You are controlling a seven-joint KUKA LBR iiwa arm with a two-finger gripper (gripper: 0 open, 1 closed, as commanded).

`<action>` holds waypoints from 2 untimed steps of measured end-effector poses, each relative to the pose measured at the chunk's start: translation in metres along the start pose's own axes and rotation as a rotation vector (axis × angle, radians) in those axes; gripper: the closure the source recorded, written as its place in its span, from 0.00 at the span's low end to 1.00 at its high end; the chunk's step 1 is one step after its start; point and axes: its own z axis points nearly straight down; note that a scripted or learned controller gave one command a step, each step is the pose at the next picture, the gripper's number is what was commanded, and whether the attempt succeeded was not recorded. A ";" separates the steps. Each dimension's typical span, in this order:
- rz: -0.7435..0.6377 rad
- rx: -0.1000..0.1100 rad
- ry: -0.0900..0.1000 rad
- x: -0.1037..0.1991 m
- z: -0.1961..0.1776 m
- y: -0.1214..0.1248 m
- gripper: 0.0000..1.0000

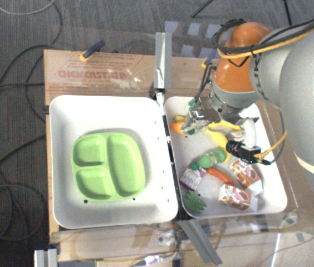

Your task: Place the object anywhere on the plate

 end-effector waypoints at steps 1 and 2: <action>-0.274 0.000 0.004 0.072 0.000 -0.054 1.00; -0.590 -0.002 0.005 0.137 0.000 -0.045 1.00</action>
